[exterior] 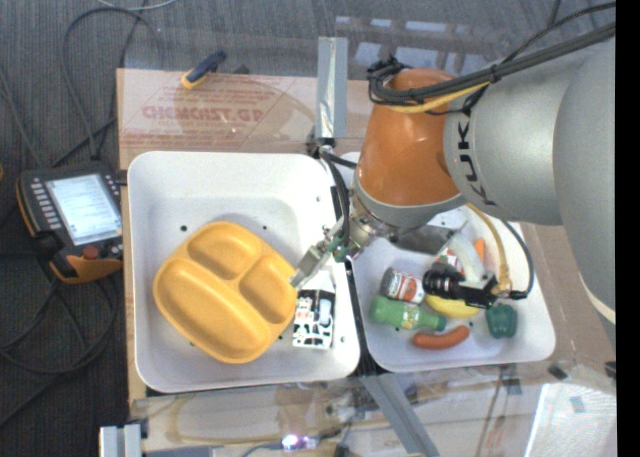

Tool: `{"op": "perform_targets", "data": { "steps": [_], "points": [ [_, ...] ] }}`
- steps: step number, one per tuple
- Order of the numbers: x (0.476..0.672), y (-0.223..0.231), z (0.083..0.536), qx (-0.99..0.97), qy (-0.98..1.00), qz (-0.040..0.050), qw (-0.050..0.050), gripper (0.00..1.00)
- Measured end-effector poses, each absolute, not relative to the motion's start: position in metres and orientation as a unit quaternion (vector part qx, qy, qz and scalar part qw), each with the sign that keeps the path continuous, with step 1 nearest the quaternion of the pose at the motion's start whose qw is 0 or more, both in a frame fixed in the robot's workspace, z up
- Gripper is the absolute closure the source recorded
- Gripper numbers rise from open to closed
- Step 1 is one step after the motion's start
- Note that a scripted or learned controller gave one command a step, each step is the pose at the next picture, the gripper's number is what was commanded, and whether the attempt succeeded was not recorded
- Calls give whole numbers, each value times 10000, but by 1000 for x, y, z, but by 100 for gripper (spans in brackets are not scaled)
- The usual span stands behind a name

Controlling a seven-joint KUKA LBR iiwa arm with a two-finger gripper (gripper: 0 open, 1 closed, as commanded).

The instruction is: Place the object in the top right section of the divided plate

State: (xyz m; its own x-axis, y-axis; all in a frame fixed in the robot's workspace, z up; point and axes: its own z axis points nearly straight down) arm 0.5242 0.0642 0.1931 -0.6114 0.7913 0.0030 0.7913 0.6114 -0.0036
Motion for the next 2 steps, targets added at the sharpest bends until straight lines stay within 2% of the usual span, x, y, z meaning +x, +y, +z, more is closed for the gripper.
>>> {"op": "perform_targets", "data": {
  "steps": [1,2],
  "points": [
    [524,64,193,-4408,-8976,9,21,0],
    [484,62,230,-4244,-9055,9,22,0]
  ]
}}
